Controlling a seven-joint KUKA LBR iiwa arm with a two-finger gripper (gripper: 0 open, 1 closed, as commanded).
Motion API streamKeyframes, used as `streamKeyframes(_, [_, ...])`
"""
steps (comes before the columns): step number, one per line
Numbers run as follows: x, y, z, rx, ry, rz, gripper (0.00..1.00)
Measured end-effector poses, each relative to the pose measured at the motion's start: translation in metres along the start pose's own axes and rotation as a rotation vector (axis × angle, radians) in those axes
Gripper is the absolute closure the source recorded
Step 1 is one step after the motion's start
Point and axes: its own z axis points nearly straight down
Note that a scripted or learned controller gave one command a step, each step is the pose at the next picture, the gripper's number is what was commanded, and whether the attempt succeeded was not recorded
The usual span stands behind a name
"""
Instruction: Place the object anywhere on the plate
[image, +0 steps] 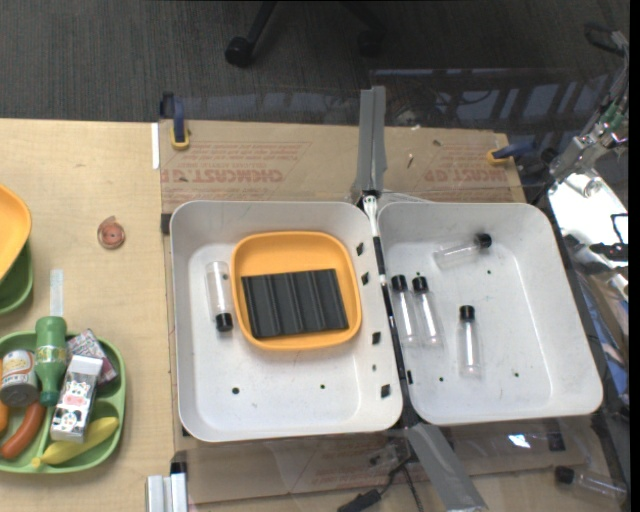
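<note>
Orange plate (297, 255) sits in the left bin (190, 400) with a vial (217, 294) just beside it — nothing grasped yet. Next comes choosing and gripping a vial; the pincer's state I cannot tell.

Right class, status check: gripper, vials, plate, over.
Orange plate in left bin, black insert on it. One vial beside plate; four vials in right bin.
</note>
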Motion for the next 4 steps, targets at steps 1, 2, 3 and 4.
streamKeyframes(1, [0.0, 0.001, -0.068, 0.0, 0.0, -0.217, 1.0])
streamKeyframes(2, [0.018, 0.008, -0.114, -0.001, 0.001, -0.478, 1.0])
streamKeyframes(3, [0.001, -0.006, -0.12, -0.002, 0.001, -0.813, 1.0])
streamKeyframes(4, [0.003, -0.008, -0.12, -0.003, 0.002, -1.163, 1.0])
